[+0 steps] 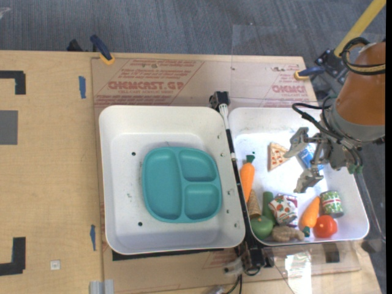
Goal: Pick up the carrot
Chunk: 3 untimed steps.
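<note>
Overhead slanted view of the bench with two white bins side by side. The carrot (247, 177) lies in the right bin (361, 225), hard against its left wall, green top toward the far side and tip toward the near side; it rests on the bin floor, untouched, so the pick is not yet made. The gripper (304, 160) hangs over the middle of the right bin, to the right of the carrot and apart from it, with the pizza slice (278, 156) between the two; its fingers stand spread, one at the far side and one nearer, and nothing sits between them. Remaining, by judgement: travel left to the carrot, descent, closure, lift. A second orange piece (310, 212), carrot-like, lies at the near right beside a tomato (324, 226) and a small can (331, 203); whether it is also a carrot is unclear. The left bin (116, 182) holds a teal divided tray (182, 184). Hard to make out: the clutter at the near edge of the right bin, where a green fruit (262, 226), a patterned carton (283, 208) and a brownish item overlap; the arm's upper part is cut off at the right.
</note>
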Each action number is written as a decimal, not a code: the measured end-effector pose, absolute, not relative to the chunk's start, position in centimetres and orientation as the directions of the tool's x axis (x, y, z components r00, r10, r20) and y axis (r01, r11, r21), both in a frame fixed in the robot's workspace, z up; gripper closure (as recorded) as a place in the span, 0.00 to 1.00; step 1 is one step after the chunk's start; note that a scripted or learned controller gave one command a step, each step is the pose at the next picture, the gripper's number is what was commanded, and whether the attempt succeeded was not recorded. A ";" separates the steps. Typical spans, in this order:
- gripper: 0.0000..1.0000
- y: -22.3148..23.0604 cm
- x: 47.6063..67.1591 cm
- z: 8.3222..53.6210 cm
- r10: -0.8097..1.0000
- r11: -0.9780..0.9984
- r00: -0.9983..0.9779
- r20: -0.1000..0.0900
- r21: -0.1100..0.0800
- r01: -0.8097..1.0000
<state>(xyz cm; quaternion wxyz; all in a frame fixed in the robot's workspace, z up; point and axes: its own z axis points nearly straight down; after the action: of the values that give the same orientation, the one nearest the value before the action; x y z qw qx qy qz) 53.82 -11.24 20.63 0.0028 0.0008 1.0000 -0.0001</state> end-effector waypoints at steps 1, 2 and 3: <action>0.00 -3.2 48.0 18.4 0.033 0.999 -0.999 -0.001 0.003 0.033; 0.00 2.4 50.8 18.5 0.154 0.988 -0.988 -0.007 0.003 0.154; 0.00 -8.1 53.2 19.1 0.351 0.936 -0.936 -0.008 0.000 0.351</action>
<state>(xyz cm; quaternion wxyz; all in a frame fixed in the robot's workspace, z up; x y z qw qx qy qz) 53.24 -8.10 19.09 0.0041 0.1785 0.9839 -0.0006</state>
